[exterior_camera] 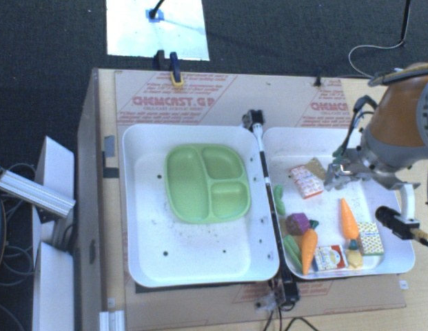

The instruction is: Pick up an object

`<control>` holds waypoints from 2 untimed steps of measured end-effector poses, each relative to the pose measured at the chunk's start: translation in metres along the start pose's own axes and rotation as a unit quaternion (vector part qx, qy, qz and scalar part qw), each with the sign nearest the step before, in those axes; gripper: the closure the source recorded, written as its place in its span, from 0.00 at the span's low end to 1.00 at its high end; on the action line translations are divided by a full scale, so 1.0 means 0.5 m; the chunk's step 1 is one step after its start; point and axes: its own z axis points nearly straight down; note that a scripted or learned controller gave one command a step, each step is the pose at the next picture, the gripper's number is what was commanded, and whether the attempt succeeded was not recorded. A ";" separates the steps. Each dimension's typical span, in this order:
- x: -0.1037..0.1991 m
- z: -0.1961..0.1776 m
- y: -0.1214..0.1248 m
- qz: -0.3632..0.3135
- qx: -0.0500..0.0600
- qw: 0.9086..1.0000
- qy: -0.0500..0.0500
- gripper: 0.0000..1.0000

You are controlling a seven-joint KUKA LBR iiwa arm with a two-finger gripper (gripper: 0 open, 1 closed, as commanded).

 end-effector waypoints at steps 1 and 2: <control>0.001 -0.001 0.001 0.000 -0.001 1.000 0.000 0.00; -0.004 0.179 -0.113 0.000 -0.002 1.000 0.001 0.00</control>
